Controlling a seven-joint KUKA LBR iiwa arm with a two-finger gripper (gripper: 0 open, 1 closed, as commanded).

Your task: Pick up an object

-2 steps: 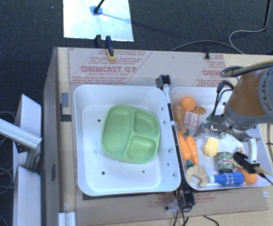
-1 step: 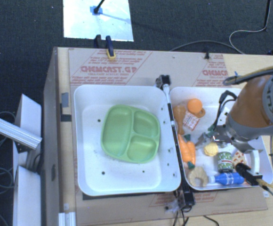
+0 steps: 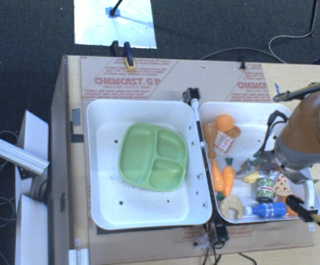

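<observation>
The right bin (image 3: 243, 110) holds several toy foods. An orange ball (image 3: 224, 122) and a red-and-white packet (image 3: 222, 142) lie at its far left. Two carrots (image 3: 227, 176) lie by the left wall, and a croissant (image 3: 232, 205) sits at the front. A blue bottle (image 3: 268, 209) lies along the front wall, with a small can (image 3: 265, 187) and a pizza slice (image 3: 282, 185) just behind it. My gripper (image 3: 255, 167) hangs low over the middle of this bin, just above a yellow piece (image 3: 250, 177) and the can. The arm's orange band (image 3: 308, 127) covers the bin's right side.
The left bin (image 3: 107, 148) bears a green divided plate (image 3: 153, 157). A black-and-white bar (image 3: 200, 137) runs between the two bins. Cables (image 3: 292, 37) trail over the bench at the back right. A blue clamp (image 3: 128, 55) sits on the bench's far edge.
</observation>
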